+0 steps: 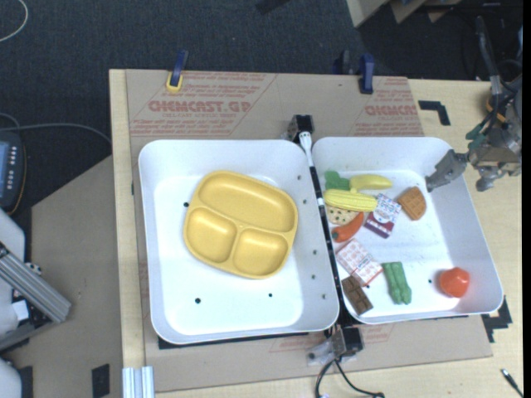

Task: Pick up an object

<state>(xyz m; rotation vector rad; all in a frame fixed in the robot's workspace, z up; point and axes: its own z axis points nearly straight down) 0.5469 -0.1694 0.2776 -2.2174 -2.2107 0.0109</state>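
Up at the right bin's (465,214) far right rim hangs the pincer (452,171), fingers spread, holding nothing.

Dark carpeted floor (99,15) surrounds the pale wooden desk (249,98); a white cable (15,25) loops at far left.

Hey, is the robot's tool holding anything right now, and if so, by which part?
Nothing is held. The tool hangs over the upper right edge of the right bin, with no object between its fingers; the toy food lies loose in the bin.
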